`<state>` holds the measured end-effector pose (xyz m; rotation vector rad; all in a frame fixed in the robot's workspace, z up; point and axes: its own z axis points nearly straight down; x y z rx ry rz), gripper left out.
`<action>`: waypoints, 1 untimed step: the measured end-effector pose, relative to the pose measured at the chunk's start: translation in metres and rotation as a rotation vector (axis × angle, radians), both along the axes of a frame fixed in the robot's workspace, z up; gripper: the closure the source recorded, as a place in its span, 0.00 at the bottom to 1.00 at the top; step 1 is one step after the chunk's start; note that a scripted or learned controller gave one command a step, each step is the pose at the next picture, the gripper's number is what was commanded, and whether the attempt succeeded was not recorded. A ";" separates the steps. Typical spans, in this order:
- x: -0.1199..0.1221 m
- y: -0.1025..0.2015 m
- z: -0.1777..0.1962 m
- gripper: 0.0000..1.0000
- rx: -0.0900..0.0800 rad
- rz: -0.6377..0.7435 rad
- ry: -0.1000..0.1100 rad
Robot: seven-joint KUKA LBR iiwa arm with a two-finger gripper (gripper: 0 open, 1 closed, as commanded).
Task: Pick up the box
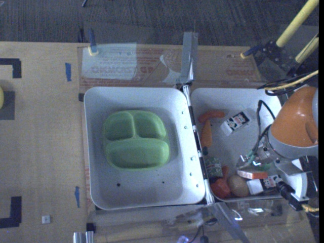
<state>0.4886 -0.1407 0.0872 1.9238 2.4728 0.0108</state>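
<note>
The gripper (254, 162) hangs low in the right bin (202, 97), well apart from the box (236, 121); its grip state I cannot tell.

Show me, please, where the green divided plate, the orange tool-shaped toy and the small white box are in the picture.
green divided plate (135, 139): camera view, middle of its top face.
orange toy (207, 127): camera view, upper handle.
small white box (236, 121): camera view, printed face.

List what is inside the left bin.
The left bin holds one green divided plate, lying flat. Whatever is beneath the plate is covered.
</note>
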 end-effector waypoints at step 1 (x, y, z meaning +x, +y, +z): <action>0.043 0.064 0.095 1.00 0.001 -0.073 0.015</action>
